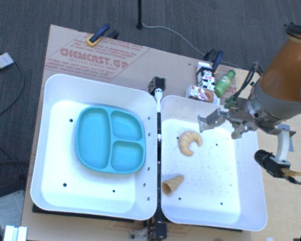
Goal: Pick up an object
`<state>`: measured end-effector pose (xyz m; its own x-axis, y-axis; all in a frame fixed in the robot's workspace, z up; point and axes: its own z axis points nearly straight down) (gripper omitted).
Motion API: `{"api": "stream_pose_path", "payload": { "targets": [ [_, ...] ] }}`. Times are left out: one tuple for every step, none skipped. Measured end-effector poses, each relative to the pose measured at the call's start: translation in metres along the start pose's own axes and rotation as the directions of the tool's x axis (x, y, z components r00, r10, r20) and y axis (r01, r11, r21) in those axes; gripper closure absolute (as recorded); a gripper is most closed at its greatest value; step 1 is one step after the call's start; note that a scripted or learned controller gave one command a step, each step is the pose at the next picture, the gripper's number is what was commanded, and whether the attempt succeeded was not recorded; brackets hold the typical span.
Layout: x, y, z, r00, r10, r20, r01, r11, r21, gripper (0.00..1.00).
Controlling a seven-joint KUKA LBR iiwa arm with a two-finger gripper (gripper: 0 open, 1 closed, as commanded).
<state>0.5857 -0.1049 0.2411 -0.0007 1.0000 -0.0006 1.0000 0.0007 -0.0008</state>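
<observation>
My gripper (223, 122) hangs over the right bin's (249, 212) far edge, fingers spread, holding nothing; the croissant (189, 142) lies just beside it — still the approach, I judge; next, shift over it and descend.

One fixed camera looks down at a slant from above the bench (93, 55), framing both white bins (47, 185) from moderately near.

L bin (51, 128): tray (111, 140); R bin (239, 208): croissant (189, 142) behind cone (171, 183)
</observation>
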Motion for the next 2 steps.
{"api": "stream_pose_path", "payload": {
  "targets": [
    [-0.013,-0.039,0.153,1.000,0.002,0.001,-0.002,1.000,-0.007,0.00],
    [0.001,-0.099,0.153,1.000,0.002,0.003,-0.002,1.000,-0.011,0.00]
  ]
}}
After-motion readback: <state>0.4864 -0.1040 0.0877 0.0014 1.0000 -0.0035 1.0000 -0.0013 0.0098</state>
